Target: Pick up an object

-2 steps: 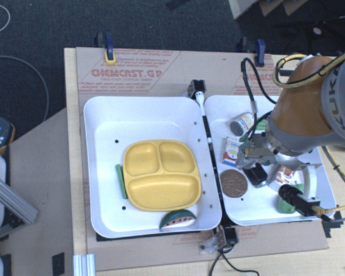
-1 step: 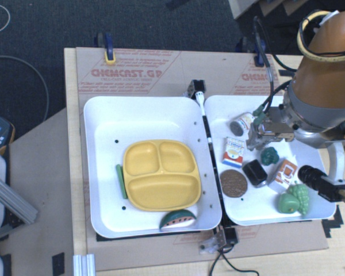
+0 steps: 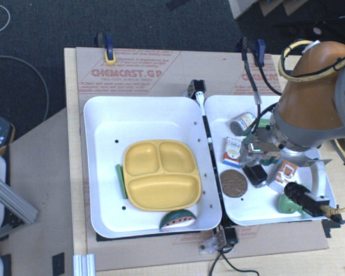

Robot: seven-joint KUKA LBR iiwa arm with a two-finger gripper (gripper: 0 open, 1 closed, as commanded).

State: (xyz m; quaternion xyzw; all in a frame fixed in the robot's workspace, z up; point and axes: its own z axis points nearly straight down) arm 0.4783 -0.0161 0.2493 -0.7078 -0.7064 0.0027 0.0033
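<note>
- 2 shallow white bins side by side on a brown board point(image 3: 132, 73) w/ red print: L bin point(image 3: 100, 125), R bin point(image 3: 259, 210).
- L bin: yellow divided plate point(image 3: 161, 174) in the middle, 3 compartments, nothing in them.
- Green stick point(image 3: 121, 181) lies along the plate's L edge, touching or just beside it.
- Watermelon-slice toy point(image 3: 178, 218) sits at the front wall of the L bin, just below the plate.
- Arm point(image 3: 313, 85) reaches in from the R, its orange and grey body over the R bin's back-right part.
- Gripper point(image 3: 256, 149) is low over the middle of the R bin. Can't tell if it's open or closed, and can't see any obj in its grasp.
- Task objs all lie loose in the R bin:
- Silver can point(image 3: 241, 122) on its side near the back, just L of the gripper.
- Small carton point(image 3: 233, 150) w/ blue and red print, just L of the gripper, in front of the can.
- Brown disc point(image 3: 234, 183) flat on the floor, in front of the carton.
- Black block point(image 3: 255, 174) just R of the disc, right below the gripper. Contact w/ the gripper unclear.
- Orange-and-white packet point(image 3: 286, 172) to the R of the block, partly under the arm.
- Green obj point(image 3: 286, 204) near the front-right corner, shape unclear.
</note>
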